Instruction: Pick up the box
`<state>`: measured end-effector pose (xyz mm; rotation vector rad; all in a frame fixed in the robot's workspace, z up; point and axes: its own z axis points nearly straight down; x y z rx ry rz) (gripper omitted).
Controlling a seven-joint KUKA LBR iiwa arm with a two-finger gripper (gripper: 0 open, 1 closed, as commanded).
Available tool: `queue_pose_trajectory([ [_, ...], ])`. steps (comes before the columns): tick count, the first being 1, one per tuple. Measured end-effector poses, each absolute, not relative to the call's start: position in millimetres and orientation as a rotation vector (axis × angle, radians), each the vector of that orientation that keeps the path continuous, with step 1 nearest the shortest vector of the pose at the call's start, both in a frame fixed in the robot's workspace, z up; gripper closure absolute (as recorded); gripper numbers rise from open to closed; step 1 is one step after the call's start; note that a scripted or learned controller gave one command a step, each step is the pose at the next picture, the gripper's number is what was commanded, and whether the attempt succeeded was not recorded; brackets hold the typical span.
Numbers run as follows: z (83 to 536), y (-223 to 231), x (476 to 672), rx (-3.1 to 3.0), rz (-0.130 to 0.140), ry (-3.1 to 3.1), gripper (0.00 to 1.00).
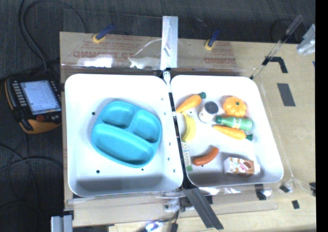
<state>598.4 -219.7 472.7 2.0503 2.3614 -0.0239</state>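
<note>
Camera view: box (241, 166) lying flat in right bin (267, 123), near its front right corner, close to the wall. Likely light, stiff card, crushable if squeezed hard; best pinched from above across the short sides. Alongside: sausage (205, 156), banana (188, 127), bottle (233, 122), pumpkin (234, 106). Left bin (77, 123) holding 1 blue tray (126, 132).

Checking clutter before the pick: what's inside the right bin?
In the right bin: box, sausage, banana, two carrots, green bottle, small pumpkin, a round dark item. Anything beneath them is covered.
</note>
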Motion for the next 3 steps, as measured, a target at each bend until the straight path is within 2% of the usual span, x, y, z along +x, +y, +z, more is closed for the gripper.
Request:
queue_pose_trajectory([
  [1, 482.2, -219.5, 599.3, 2.048, -0.028, 2.359, 1.0],
  [2, 433.5, -223.5, 566.4, 2.321, -0.003, 2.118, 1.0],
  [3, 442.5, -222.9, 567.5, 2.319, -0.005, 2.12, 1.0],
])
